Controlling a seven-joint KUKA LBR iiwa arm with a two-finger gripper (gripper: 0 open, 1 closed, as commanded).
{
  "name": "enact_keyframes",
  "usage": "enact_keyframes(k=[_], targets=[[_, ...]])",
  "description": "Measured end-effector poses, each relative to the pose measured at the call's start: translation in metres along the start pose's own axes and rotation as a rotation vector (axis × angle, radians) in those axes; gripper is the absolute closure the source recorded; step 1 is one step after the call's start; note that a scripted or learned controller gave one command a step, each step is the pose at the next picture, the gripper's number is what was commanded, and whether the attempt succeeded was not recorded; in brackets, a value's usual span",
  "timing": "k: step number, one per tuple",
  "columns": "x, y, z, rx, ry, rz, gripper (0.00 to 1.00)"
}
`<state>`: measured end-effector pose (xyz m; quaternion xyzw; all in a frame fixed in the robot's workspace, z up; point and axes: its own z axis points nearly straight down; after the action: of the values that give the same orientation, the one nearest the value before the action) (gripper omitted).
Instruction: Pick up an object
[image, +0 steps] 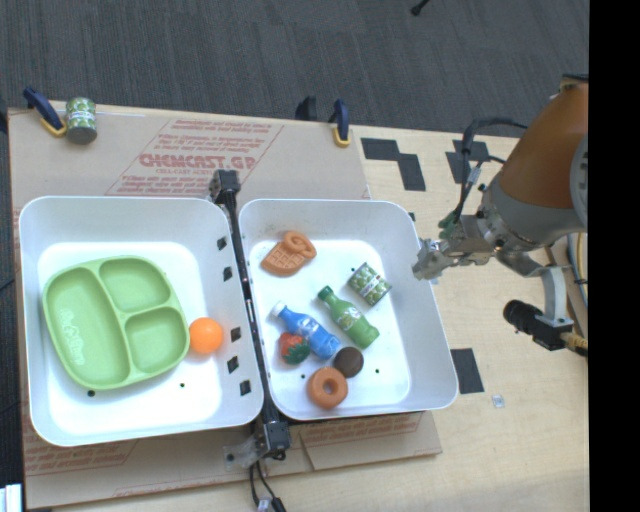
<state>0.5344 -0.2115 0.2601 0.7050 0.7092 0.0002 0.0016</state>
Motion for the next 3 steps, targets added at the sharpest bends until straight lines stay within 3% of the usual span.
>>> enact_keyframes(k=[1,2,3], targets=[[0.0,0.083,0.032,0.004,0.002,0.0,1.0],[0.019,0.047,-0.013,0.003,0.003,0.001,1.0],[0.0,0.023,0.028,0.005,0.002,0.001,1.0]])
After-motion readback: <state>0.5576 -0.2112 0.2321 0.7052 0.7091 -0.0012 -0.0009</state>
